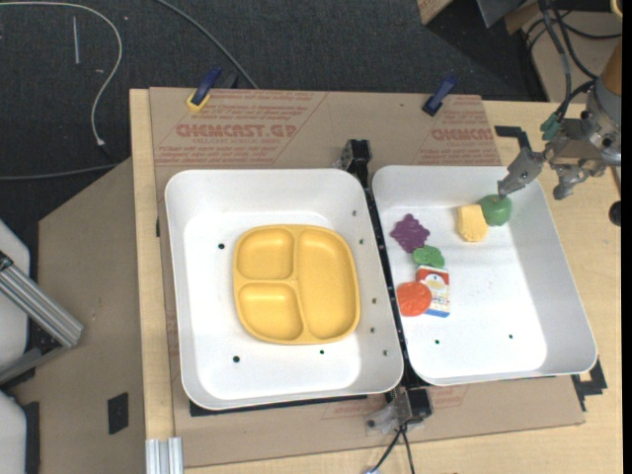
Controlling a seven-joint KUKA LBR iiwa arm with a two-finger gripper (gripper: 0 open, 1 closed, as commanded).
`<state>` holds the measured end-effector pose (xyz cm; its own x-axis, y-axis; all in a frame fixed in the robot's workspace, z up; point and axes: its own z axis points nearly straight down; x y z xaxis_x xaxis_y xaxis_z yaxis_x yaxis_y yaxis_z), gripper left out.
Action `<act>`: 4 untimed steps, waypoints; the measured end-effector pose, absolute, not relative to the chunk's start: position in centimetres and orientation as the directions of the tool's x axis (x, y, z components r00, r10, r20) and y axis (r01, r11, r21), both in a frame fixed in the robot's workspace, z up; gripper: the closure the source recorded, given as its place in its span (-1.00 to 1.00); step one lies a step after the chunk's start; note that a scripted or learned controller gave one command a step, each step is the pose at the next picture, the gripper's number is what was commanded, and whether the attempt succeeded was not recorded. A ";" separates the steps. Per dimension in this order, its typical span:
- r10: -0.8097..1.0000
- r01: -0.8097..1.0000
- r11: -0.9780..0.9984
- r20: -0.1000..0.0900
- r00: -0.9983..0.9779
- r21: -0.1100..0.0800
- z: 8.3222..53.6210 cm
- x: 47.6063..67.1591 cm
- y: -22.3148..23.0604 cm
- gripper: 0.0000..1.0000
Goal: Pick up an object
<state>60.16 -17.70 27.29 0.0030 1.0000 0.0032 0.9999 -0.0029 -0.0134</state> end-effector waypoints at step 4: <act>1.000 1.000 0.000 0.003 0.000 -0.006 13.6 60.2 -18.3 -1.00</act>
<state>60.19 -18.35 13.56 -0.0005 1.0000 0.0025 1.0000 0.0005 -0.0064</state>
